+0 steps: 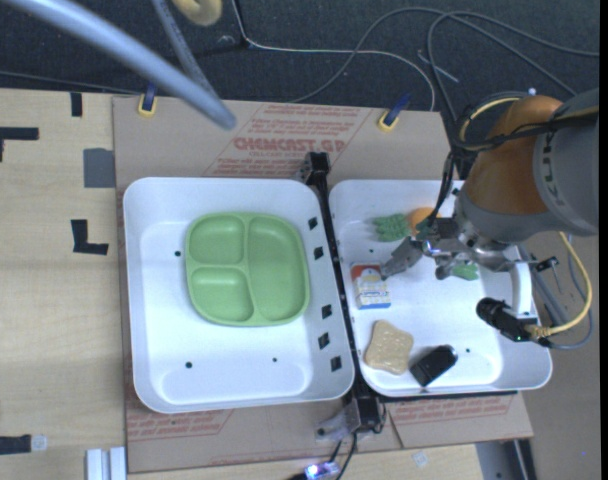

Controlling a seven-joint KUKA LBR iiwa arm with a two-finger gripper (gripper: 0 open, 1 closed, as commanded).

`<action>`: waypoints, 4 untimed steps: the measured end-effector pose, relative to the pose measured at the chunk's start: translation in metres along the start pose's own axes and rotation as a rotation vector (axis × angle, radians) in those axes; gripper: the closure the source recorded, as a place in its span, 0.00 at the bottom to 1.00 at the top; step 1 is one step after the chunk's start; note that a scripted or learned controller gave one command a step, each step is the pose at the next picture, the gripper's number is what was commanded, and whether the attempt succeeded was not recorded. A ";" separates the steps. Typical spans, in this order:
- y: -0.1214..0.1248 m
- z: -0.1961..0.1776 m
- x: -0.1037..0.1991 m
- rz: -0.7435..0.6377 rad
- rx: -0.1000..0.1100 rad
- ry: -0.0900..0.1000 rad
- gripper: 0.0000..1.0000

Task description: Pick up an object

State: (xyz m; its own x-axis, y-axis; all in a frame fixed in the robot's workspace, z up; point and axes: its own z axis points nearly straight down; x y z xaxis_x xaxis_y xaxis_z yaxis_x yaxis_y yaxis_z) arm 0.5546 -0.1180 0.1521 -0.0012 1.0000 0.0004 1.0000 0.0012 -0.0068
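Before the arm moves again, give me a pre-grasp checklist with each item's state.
1. End effector over the right bin: ok.
2. Finger opening: cannot tell.
3. Object between fingers: not ok, none seen.
4. Carton near the end effector, lying free: ok.
5. Sponge and black object apart from each other: ok.
6. Green plate alone in the left bin, away from the arm: ok.

Red print "CHEMCAST GP" on cardboard sheet (284, 138) under bins; remaining lines illegible
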 end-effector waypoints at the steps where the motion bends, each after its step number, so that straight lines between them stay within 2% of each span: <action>1: -0.004 0.050 -0.009 0.002 0.000 -0.001 0.00; 2: -0.002 0.038 -0.008 -0.001 -0.003 0.001 1.00; 4: -0.008 -0.075 -0.009 -0.001 -0.012 -0.002 1.00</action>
State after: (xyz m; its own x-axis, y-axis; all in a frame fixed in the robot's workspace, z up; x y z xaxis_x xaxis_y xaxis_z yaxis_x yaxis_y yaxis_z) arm 0.5469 -0.1269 0.2274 -0.0017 1.0000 -0.0014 1.0000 0.0017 0.0051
